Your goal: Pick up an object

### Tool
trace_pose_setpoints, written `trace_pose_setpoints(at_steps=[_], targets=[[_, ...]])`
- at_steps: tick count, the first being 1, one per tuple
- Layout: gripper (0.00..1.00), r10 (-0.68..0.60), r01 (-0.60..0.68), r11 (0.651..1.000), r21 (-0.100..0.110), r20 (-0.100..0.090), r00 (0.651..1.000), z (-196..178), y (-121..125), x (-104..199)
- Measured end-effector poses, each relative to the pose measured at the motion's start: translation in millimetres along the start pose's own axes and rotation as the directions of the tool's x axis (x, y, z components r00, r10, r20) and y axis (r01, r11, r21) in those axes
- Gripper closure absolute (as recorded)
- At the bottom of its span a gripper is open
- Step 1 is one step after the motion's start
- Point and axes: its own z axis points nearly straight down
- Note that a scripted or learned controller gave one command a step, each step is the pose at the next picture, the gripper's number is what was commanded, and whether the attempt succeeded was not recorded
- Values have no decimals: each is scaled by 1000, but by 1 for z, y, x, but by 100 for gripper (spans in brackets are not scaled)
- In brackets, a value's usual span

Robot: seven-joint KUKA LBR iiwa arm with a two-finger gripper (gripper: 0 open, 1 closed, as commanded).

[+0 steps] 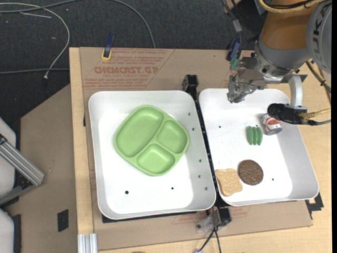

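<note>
The grey arm with its orange band is reaching in from the right, and its hand (238, 94) is hanging over the far left corner of the right bin (284, 191). Whether the hand is open or closed cannot be told from this slant; nothing is showing between its tips.

In the right bin, four things are lying well apart from the hand. A small green pod-shaped piece (255, 135) is sitting near the middle. A small can with a red and white label (272, 124) is lying just beside it toward the right wall; the writing on it is too small to read. Nearer the front edge, a round brown patty (250, 172) is resting just beside a tan slice of bread (229, 181), which is lying at the front left corner.

The left bin (105, 194) is holding a green divided plate (151, 139) with three compartments, turned at a slant.

Both bins are sitting on a cardboard sheet (84, 67) covering the table. Red print along its far edge is reading roughly "CHEMCAST GP", with smaller lines beneath that are not legible. A blue clamp (108, 45) is gripping the sheet's far edge.
</note>
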Motion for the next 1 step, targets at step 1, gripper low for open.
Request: trace_pose_setpoints(at_steps=[1], targets=[[100, -1, 1, 1000, 2, 0, 1000, 24, -6, 55]])
